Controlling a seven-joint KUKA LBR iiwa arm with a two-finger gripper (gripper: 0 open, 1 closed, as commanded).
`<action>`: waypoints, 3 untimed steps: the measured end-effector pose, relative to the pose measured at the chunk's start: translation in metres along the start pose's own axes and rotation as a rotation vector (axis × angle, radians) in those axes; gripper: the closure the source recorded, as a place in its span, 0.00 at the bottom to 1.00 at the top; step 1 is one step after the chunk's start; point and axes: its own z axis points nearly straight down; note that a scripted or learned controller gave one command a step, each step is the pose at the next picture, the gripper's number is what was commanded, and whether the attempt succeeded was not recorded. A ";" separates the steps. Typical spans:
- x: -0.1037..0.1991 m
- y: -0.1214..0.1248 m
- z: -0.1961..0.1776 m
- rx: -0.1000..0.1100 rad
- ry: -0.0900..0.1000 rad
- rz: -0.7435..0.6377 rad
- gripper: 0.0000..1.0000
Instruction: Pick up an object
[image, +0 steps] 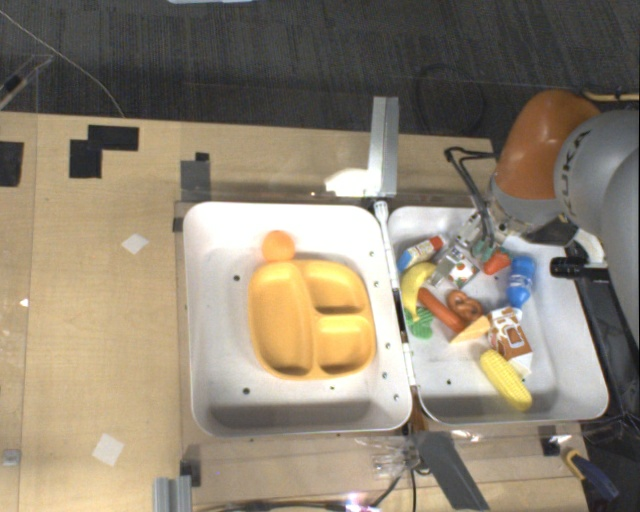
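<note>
the gripper (470, 247) is seen low over the upper part of the right bin (575, 400), its tip in among the heap of toy food. whether the fingers are released or clenched cannot be told, since the wrist hides them from above; nothing can be made out as grasped. just left of the gripper a small bottle with a red cap (422, 250) is lying tilted, and just right of it a small red-orange piece (496, 263) is found, near enough to be touching, though that cannot be settled. below the gripper a banana (415, 285) is lying beside the bin's left wall, with a red sausage (440, 307) and a green piece (420, 324) against it. right of the gripper a blue bottle (519, 282) is seen. further down from the gripper a small carton (508, 335) and an ear of corn (506, 379) are lying close together.

the arm (575, 165) is bent in from the right, its orange band turned up above the wrist, which points down and leftward into the bin.

left of the gripper, across the divider, the left bin (215, 400) is seen on the desk (90, 350), with a yellow divided tray (305, 320) in it and an orange ball (278, 244) at the tray's upper edge.
</note>
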 end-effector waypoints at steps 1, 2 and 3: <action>-0.018 -0.023 0.001 -0.004 -0.001 0.046 0.00; -0.029 -0.054 0.001 -0.008 -0.018 0.110 0.00; -0.030 -0.050 -0.013 -0.012 -0.025 0.103 1.00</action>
